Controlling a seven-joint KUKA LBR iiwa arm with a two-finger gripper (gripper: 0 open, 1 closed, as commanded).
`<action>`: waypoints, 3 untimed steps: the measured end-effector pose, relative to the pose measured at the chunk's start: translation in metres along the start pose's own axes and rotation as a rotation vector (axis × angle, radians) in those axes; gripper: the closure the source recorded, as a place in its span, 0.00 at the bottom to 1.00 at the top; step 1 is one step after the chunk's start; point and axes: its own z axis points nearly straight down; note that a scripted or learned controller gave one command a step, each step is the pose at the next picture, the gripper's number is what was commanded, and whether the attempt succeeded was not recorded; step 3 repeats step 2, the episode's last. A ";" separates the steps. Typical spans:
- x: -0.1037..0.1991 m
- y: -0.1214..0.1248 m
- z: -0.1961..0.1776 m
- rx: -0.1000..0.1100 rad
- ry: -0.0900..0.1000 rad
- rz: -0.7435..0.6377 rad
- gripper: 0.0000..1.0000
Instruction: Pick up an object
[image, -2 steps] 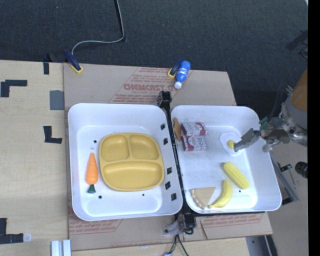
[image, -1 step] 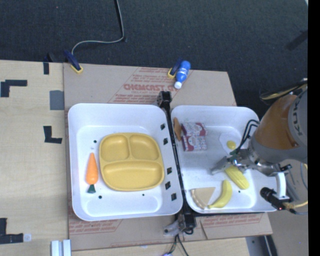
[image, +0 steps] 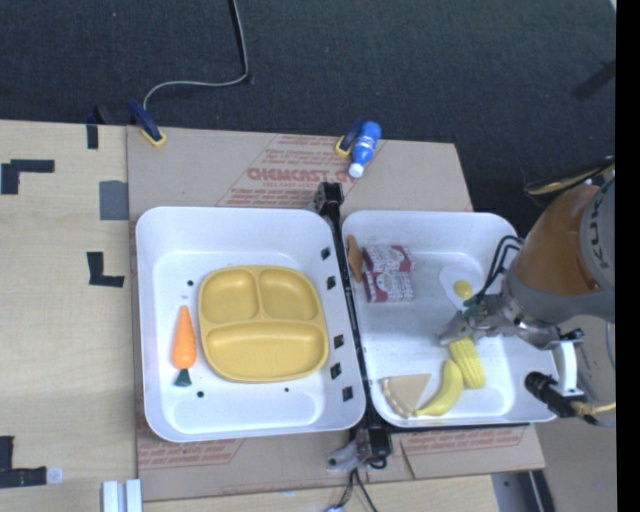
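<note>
The gripper (image: 466, 331), its state impossible to tell, hovers at the corn cob (image: 467, 362), likely light, stiff and bumpy; best grasped across its middle.

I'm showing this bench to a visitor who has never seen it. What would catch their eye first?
Probably the yellow divided plate in the left bin, with an orange toy carrot beside it. Next, the grey arm reaching into the right bin, its gripper low over a corn cob near a banana.
</note>
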 end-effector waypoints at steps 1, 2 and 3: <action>0.027 -0.031 -0.139 0.004 0.003 -0.002 1.00; 0.134 -0.031 -0.173 0.005 0.005 -0.004 1.00; 0.134 -0.031 -0.173 0.005 0.005 -0.004 1.00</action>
